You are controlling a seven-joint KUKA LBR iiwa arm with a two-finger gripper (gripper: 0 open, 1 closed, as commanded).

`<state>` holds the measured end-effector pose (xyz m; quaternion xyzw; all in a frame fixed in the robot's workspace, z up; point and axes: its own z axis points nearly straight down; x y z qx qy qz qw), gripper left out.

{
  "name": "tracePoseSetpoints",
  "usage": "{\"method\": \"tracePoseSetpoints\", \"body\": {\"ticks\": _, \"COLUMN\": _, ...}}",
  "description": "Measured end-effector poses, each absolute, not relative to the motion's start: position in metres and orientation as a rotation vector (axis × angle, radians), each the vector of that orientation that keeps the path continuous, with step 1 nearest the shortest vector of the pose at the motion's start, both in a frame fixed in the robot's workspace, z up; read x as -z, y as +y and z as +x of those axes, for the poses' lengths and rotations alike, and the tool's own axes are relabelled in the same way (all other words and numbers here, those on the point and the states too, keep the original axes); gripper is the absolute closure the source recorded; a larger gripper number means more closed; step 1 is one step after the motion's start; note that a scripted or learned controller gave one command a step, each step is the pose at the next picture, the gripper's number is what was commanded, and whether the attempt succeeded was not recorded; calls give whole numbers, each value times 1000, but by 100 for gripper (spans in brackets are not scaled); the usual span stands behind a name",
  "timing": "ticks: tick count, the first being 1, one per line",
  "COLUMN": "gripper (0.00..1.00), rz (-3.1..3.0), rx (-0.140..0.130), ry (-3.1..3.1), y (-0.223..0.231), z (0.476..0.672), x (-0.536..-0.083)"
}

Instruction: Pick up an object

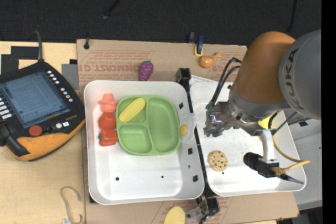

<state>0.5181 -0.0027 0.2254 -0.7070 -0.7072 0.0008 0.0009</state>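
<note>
The grey arm (278, 81) reaches in from the right over the right bin (236, 182); its end effector (212, 126) hangs above that bin's far left part, and I cannot tell whether it is apart or together; nothing can be seen clamped in it. A cookie (217, 160) lies on the bin floor just near of the end effector, apart from it. In the left bin (136, 178) sits a green divided plate (160, 131) with a yellow corn cob (131, 109) in its far left compartment; a red toy (107, 122) lies against the plate's left side. Purple grapes (146, 70) rest on the cardboard (115, 57) beyond the bins; a control pendant (37, 107) lies on the counter (31, 186) at far left.
</note>
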Motion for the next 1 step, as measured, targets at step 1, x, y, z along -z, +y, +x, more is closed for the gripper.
{"method": "tracePoseSetpoints", "body": {"ticks": 1, "gripper": 100, "rz": -2219, "rx": -6, "ry": -2218, "y": -3, "z": 503, "x": -220}}
